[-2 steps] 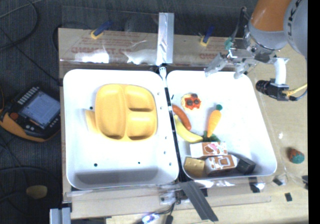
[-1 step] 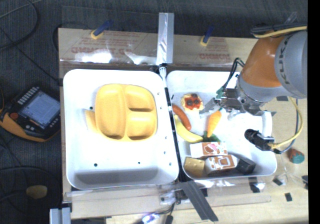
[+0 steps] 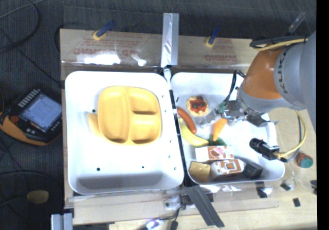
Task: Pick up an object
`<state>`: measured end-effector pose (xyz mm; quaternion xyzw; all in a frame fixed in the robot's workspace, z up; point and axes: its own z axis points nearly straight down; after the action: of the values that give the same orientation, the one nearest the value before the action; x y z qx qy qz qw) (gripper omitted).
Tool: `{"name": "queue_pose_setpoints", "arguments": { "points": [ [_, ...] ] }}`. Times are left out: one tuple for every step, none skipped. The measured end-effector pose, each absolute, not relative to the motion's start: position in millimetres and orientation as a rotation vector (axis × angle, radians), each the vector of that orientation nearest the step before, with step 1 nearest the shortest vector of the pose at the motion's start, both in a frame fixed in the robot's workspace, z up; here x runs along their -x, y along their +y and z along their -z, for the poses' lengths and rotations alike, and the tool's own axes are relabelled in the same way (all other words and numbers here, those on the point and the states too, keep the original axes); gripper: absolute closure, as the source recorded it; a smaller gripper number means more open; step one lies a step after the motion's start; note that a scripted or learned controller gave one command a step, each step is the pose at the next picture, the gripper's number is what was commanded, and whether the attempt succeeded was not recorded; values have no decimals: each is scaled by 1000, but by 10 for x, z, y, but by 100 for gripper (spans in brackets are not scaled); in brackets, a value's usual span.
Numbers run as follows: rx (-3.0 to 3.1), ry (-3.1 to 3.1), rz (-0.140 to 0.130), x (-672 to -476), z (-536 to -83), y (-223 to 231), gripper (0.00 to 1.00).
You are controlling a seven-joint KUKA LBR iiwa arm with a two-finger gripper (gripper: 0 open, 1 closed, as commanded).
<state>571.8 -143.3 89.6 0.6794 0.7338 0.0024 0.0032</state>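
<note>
- End effector (image 3: pixel 232 112): finger state too small and cluttered to resolve.
- Arm (image 3: pixel 288 77): cut off by right edge of view.
- Carrot (image 3: pixel 218 127): upper end partly covered by end effector.
- Banana (image 3: pixel 192 136): near end hidden under carton (image 3: pixel 225 160).
- Carton print: illegible.
- Surface (image 3: pixel 128 46): lower edge blurred by hardware.

bench (image 3: pixel 69 43), two white bins (image 3: pixel 77 172), side by side
</note>
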Motion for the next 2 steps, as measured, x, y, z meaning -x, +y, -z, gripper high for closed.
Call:
{"name": "queue_pose_setpoints", "arguments": {
  "points": [
    [-2129,2297,-15,-5737,-1005,-1432,100],
    [-2201,2241,4,-6108,-2031,-1191,100]
  ]
}}
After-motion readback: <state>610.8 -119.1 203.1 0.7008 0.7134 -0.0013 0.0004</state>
